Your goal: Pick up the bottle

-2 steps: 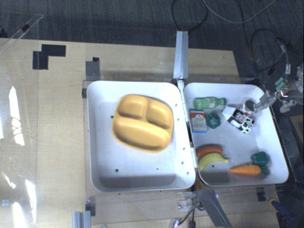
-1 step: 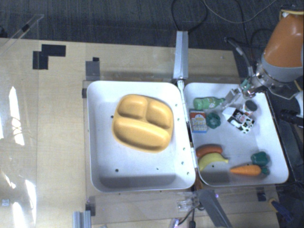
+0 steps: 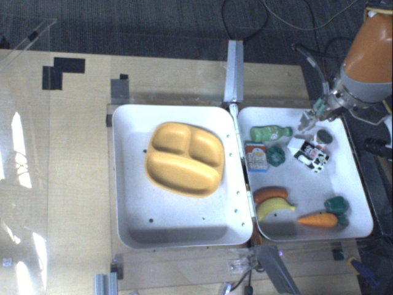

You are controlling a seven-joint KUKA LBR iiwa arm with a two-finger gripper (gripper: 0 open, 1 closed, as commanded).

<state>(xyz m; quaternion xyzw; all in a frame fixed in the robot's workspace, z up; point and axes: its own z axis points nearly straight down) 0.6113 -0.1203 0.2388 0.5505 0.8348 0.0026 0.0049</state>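
Two white bins (image 3: 123,183) sit side by side on the pale wooden surface (image 3: 73,165); the jaws (image 3: 307,120) hang over the far part of the right-hand bin (image 3: 362,223), below the grey wrist and its orange band; how wide they stand I cannot tell, since they are small and blurred against the white floor, and nothing can be seen between them. The bottle (image 3: 271,132) lies on its side just to the left of the jaws and slightly nearer the camera, near but apart; its long axis runs roughly left to right, with the narrower end toward the jaws. My judgement is that the coming move turns on this: a short shift leftward, then a descent with the jaws closing across the bottle's width, not along its length. The bottle looks like smooth green plastic, rounded and likely to roll. A small carton (image 3: 256,157) and a dark teal object (image 3: 276,155) lie just beyond it on the camera side; a black-and-white patterned block (image 3: 312,155) sits below the jaws; a matte plastic-looking carrot (image 3: 318,220) and banana (image 3: 274,209) lie well apart; a glossy yellow, bread-shaped lump (image 3: 184,158) occupies the left bin.
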